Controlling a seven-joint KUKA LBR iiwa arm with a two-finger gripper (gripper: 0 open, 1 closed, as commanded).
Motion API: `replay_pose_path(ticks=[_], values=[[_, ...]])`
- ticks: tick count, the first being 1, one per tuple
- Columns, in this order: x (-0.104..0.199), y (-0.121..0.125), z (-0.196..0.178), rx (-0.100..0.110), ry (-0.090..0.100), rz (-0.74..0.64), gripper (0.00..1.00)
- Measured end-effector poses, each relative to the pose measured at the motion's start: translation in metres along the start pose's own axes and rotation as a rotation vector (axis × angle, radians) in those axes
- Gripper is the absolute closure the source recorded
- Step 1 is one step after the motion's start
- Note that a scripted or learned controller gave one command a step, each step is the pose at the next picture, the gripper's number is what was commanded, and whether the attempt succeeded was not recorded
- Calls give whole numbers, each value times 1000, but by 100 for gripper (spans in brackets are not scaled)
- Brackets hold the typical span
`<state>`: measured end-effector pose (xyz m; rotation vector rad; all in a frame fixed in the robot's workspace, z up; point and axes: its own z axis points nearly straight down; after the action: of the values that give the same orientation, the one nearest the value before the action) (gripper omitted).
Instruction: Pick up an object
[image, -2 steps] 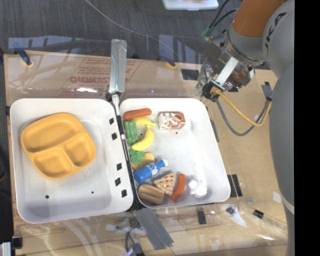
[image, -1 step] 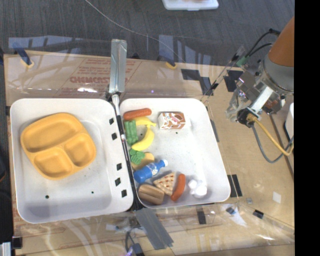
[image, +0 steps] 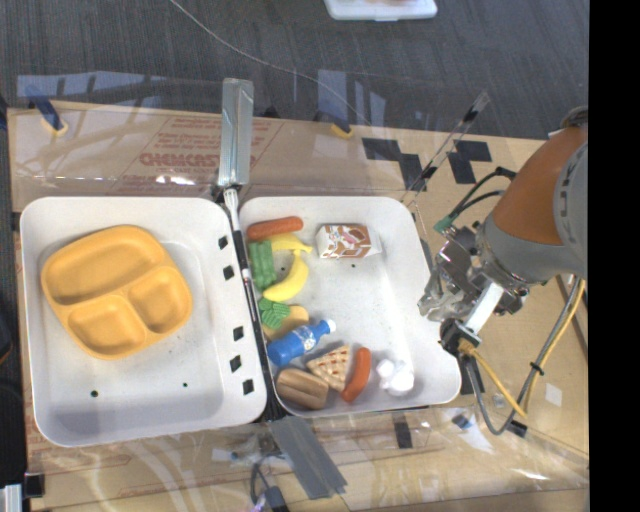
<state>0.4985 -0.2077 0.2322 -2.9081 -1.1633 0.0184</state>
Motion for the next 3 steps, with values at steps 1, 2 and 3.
replay_pose_path(ticks=[1,2,3], values=[[44,1,30,-5,3,-93,100],[5,-12,-72,-16,10,30,100],[-9,-16,-107,-17,4,-460,100]])
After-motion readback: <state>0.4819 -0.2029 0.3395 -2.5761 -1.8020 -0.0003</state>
